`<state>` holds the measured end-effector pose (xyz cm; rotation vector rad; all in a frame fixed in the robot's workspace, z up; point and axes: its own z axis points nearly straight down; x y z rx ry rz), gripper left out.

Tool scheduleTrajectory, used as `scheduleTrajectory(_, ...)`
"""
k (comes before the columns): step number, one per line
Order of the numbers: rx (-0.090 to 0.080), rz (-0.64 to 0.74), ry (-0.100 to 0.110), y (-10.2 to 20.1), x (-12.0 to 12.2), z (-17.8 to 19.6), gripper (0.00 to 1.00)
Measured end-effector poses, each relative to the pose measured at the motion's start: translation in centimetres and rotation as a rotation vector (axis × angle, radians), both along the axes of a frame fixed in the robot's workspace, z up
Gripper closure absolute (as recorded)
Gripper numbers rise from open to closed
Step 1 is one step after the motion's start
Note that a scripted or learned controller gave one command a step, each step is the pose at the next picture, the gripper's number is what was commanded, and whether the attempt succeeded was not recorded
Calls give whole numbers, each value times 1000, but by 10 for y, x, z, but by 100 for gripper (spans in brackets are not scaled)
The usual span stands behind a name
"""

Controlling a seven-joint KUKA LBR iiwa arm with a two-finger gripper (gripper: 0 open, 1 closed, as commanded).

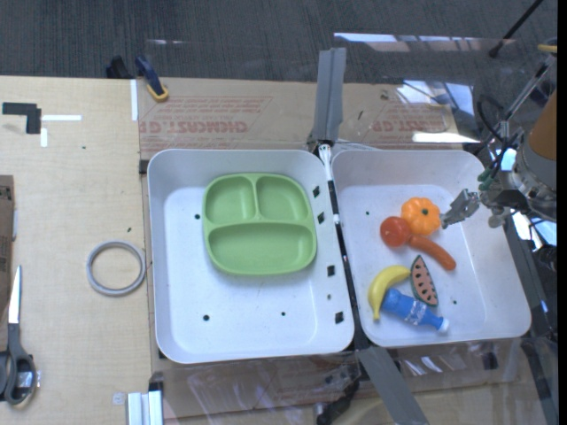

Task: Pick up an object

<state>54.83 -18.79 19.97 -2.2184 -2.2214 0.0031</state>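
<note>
End effector (462,207) sits over the right bin (496,321), upper right area, fingers pointing left toward the pumpkin. Nothing visible between the fingers; can't tell if they're open or closed at this resolution.

Right bin contents, all clustered mid-bin:
- small orange pumpkin (421,215), just left of the end effector tip, close but can't tell if touching
- red tomato (395,231), touching the pumpkin's lower left
- orange carrot (433,252), lying diagonal below the pumpkin, top end under it
- watermelon slice (423,280), just below the carrot
- yellow banana (386,287), left of the watermelon slice, curved
- blue bottle (413,311), on its side, touching the banana's lower end and sitting under the watermelon slice

Tight packing: pumpkin, tomato and carrot crowd each other; banana, bottle and watermelon slice form a second knot nearer the front wall.

Left bin (177,317) holds a green divided plate (260,223), three compartments, flat, upper half of the bin. Well apart from the end effector.

On the surface (71,193) left of the bins: grey tape ring (116,267), scissors (15,361) at the left edge, a blue-and-yellow clamp (152,80) near the back. Grey divider post (329,96) stands behind the seam between the bins.
</note>
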Motion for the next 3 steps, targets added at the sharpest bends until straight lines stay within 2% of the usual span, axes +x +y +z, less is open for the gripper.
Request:
scheduleTrajectory(1, 0, 57, -1, 1, 0, -108, 0)
scheduleTrajectory(2, -1, 54, -1, 0, 0, -100, 100)
scheduleTrajectory(3, -1, 39, -2, 96, -11, 44, 100)
